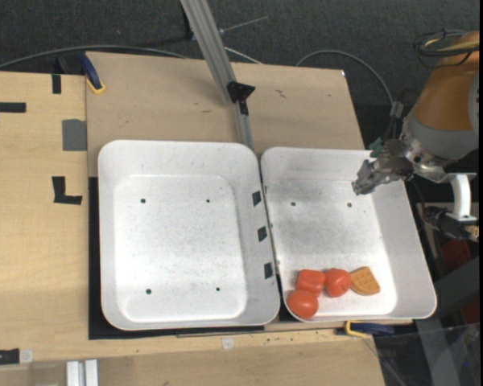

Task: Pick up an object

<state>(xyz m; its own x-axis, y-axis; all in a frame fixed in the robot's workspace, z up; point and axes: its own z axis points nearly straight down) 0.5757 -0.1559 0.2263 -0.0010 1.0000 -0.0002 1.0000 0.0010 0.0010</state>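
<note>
Camera view: gripper (364,185) hangs over the right bin's (402,240) upper right part, well apart from the pieces. Nothing seen in it; how far it is open, cannot tell.

Three red pieces (315,288) and an orange piece (365,281) cluster at lower centre-right of frame, touching. Likely light, smooth, rounded plastic, so prone to slipping. Best hold: across the orange piece, outermost in the row.
</note>
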